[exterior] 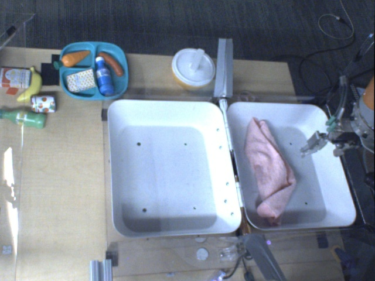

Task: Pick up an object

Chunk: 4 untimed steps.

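Observation:
A crumpled pink cloth [268, 171] lies in the right bin [328, 212], stretching from the upper middle down to the front wall. My gripper [324, 148] hangs over that bin's right side, to the right of the cloth and apart from it. Its two grey fingers [311, 144] are spread, so it is open with nothing between them. The left bin [164, 163] holds no objects.
A blue divided plate [120, 63] with toy food sits at the back left of the bench. A white lidded cup [193, 68] stands behind the bins. A banana, a small can and a green bottle [23, 118] lie at the far left. Cables run at the right.

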### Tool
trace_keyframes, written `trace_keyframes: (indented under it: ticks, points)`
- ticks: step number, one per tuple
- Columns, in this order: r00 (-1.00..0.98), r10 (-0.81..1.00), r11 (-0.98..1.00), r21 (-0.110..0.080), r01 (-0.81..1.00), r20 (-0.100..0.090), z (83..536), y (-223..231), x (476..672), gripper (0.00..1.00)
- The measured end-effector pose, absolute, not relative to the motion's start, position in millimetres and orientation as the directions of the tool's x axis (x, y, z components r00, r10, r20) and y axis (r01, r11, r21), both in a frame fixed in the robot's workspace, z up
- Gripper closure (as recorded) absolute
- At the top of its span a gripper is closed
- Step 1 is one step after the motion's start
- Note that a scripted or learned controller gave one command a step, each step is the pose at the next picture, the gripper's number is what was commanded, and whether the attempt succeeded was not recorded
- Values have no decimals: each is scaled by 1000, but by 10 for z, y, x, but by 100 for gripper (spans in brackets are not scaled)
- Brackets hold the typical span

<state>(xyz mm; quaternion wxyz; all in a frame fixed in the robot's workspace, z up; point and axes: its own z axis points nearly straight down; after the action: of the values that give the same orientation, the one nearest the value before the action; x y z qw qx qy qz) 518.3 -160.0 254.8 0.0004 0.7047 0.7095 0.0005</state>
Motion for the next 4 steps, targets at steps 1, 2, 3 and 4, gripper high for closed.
trace_keyframes:
  ticks: [1, 2, 3, 4]
  points:
    - [-239, 971, 239, 0, 971, 1, 1194, -1423, 5574, 0]
    - [-362, 932, 362, 13, 932, -5, 919, -1603, 5537, 0]
    - [-363, 932, 363, 20, 931, -6, 1037, -1581, 5564, 100]
    - [-516, 856, 516, 6, 856, -5, 1863, -1246, 6457, 100]
